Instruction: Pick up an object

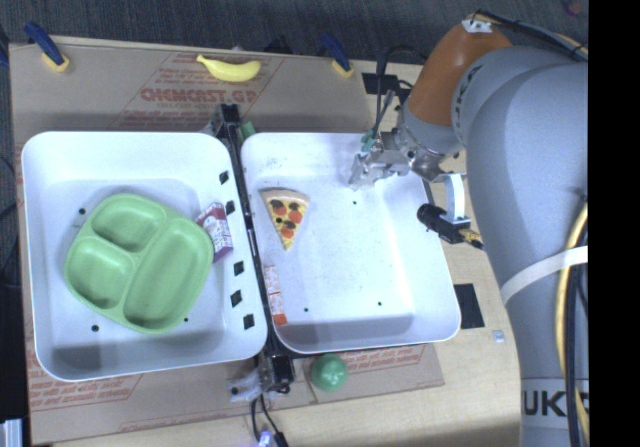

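The gripper (362,171) hangs over the right bin (400,320)'s far edge; whether it is spread is unclear. It should centre over the pizza slice (285,215) before descending.

A toy pizza slice (286,215) lies flat in the right bin's far left corner, tip pointing near.

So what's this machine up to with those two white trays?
A grey robot arm reaches in from the right, its gripper over the back of the right bin. Nothing shows between its fingers. A toy pizza slice lies in that bin, apart from the gripper. The left bin holds a green divided plate and a small dark red packet. A banana and green ball sit outside.
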Controlling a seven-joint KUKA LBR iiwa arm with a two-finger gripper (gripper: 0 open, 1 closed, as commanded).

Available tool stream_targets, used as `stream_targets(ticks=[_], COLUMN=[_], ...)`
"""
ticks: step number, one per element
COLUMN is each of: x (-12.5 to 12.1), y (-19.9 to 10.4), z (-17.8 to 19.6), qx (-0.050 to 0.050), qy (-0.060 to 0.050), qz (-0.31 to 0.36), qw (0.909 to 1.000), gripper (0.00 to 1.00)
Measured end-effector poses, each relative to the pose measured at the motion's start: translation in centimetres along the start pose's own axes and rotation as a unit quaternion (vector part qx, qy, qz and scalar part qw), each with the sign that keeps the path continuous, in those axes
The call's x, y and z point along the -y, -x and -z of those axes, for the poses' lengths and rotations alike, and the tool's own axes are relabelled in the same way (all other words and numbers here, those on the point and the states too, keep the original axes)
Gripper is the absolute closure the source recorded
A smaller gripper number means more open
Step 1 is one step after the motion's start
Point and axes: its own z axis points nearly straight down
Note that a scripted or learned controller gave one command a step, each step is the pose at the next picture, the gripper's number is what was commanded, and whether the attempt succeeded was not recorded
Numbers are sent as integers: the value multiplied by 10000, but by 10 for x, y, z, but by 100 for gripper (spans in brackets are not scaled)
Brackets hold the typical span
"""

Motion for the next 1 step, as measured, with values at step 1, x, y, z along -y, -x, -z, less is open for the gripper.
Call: stream_targets(ticks=[1], x=[51], y=[1], z=[131], qx=[5], qy=[16], qz=[-43], qw=[10000], gripper=[100])
